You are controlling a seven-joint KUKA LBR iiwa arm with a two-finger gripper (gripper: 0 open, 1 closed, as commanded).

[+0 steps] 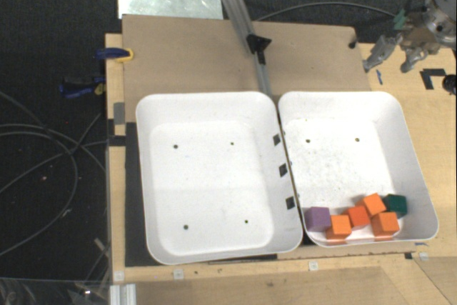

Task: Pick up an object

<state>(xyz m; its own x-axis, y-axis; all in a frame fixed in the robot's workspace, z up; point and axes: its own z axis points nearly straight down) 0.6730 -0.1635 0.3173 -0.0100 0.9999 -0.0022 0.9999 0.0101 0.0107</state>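
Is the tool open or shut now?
Open: the two-finger tool has its grey fingers spread apart, with nothing between them.

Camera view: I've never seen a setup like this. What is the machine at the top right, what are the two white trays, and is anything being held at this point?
This is one fixed camera above a workbench, looking down at a slant. The machine at the upper right is the end of a robot arm; its gripper has two fingers that are spread apart, with nothing between them. It hangs above the bench, beyond the far corner of the right bin, so nothing is held. The two trays are shallow white bins side by side. The small blocks, the things to be picked, lie in the near corner of the right bin: a purple block, a dark green block, and four orange blocks clustered between them. The left bin sits beside it.
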